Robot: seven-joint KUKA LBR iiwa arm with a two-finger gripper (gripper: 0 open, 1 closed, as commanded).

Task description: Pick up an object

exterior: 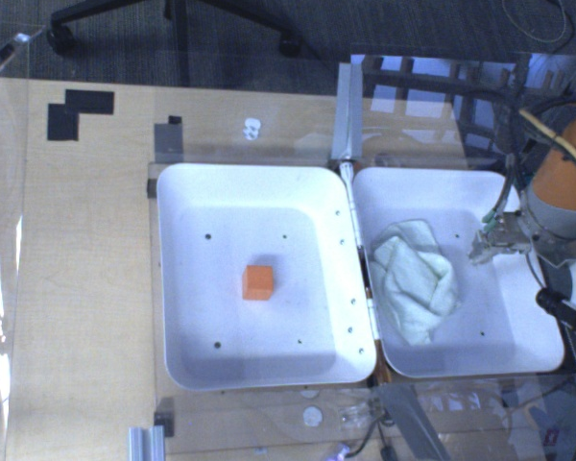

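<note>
The pincer (488,241) hangs over the right bin (518,353), too small and blurry to tell how wide it's open. Nothing visible in it. A crumpled white cloth (415,277) lies just left of it, apart. An orange block (258,282) sits mid left bin (192,353).

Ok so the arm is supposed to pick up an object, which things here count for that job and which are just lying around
For the job:
orange cube in the left bin
crumpled pale cloth in the right bin
gripper, above the right bin beside the cloth

Just lying about:
black tape marks on the bench
office chair base on the floor
</note>
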